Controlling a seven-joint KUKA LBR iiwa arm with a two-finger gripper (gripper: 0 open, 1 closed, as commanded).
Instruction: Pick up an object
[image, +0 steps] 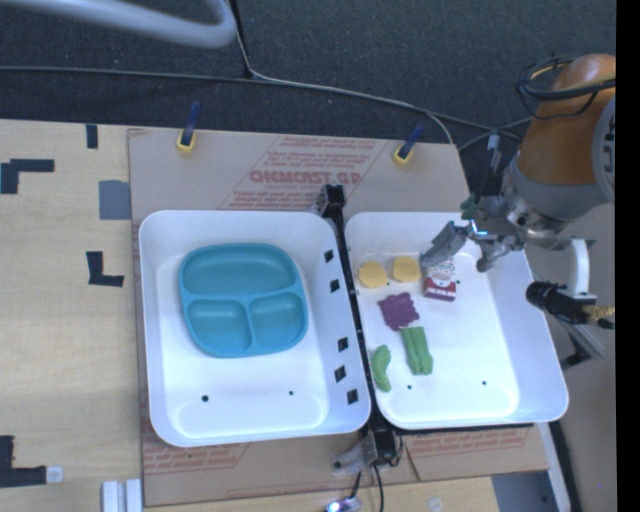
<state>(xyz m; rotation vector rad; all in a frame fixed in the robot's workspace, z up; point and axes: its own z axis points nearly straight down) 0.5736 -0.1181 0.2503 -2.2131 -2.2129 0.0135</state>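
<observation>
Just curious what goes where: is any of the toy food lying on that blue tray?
No, the blue tray sits bare in the left bin, while the toy food lies in the right bin.

a single fixed camera looks down at a slant on the desk (60, 300) from some way off. it takes in both white bins, the left bin (160, 400) toward 9 o'clock, the right bin (530, 380) toward 3 o'clock.

A brown board (300, 175) is being carried by the bench (60, 300), two white bins (160, 330) lying on it at six o'clock.
</observation>
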